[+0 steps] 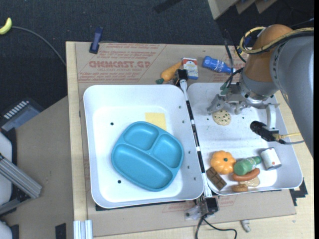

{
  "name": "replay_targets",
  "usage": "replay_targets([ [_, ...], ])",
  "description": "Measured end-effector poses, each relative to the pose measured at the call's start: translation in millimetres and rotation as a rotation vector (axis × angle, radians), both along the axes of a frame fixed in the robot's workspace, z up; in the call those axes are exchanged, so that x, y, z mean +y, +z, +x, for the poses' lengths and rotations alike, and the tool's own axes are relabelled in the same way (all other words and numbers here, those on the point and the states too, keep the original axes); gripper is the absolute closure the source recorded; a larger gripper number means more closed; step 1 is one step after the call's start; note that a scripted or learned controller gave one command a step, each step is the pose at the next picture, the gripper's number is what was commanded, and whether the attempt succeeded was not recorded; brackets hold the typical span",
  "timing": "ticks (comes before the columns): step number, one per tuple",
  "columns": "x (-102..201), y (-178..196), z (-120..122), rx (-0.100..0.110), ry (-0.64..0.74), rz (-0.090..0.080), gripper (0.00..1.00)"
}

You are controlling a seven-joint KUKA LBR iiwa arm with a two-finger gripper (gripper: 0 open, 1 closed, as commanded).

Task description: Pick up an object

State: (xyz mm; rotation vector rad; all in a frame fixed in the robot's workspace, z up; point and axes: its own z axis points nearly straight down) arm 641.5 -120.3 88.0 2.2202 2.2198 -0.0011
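My arm [294, 59] runs off the frame's right edge. I can't make out the finger gap at gripper [227, 103].

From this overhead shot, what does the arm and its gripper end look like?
The arm is bulky, smooth grey, with a rounded orange band above the wrist. A yellow-and-dark cable loops beside the band. Below it, the gripper is a small grey metal assembly.
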Motion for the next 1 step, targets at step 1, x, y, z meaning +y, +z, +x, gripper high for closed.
replay_targets([
  [1,0.1,12.1,1.9,-0.007,0.002,-0.003,1.0],
])
